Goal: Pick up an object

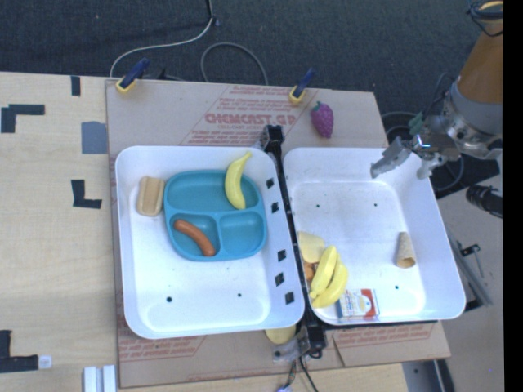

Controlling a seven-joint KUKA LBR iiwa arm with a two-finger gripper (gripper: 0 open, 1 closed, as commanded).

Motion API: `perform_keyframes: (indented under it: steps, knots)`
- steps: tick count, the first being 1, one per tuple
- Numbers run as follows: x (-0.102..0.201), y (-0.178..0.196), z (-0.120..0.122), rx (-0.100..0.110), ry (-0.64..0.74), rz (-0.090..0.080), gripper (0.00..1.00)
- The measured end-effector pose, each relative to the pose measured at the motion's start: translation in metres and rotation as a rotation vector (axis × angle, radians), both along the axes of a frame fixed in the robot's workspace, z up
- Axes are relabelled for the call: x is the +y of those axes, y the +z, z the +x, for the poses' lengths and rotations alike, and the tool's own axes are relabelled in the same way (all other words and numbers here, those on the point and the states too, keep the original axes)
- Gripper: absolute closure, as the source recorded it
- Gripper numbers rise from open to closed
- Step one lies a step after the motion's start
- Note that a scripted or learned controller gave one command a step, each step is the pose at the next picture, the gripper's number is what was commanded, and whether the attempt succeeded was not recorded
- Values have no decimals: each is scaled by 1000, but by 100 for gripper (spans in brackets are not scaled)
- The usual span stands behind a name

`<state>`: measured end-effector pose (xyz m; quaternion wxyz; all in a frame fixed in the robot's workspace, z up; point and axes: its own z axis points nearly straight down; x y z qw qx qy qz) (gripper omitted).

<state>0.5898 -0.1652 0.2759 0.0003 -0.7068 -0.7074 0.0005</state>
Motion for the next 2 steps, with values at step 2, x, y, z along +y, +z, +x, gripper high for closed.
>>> perform_keyframes:
  steps: [2]
  knots:
    - [-58,-195,-57,-5,-2,-4,0]
